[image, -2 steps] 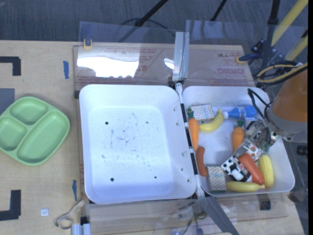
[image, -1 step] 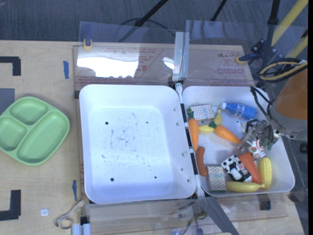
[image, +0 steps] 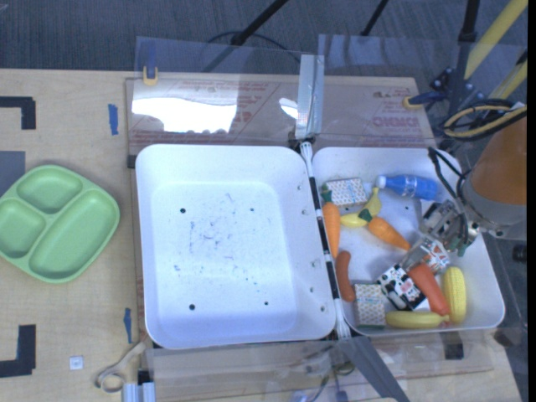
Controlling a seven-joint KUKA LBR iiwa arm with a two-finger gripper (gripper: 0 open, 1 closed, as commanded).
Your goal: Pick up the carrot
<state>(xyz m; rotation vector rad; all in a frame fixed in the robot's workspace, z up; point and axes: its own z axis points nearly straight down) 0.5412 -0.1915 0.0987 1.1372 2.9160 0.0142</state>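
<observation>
I see the carrot [image: 387, 232] in the right bin [image: 490, 308], just left of my end effector [image: 444, 231]; its grip I cannot tell.

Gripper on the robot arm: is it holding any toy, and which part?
Cannot tell. The gripper hovers over the right bin near a carrot, but no toy shows in it.

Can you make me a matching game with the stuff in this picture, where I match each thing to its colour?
Things:
1. bottle
2. divided plate
3. corn cob
4. carrot

Colours:
A. green
B. orange
C. blue
D. yellow

Right pairs: 1-C, 2-A, 3-D, 4-B. The bottle, corn cob and carrot lie in the right bin. The divided plate sits on the bench, left of both bins.
</observation>
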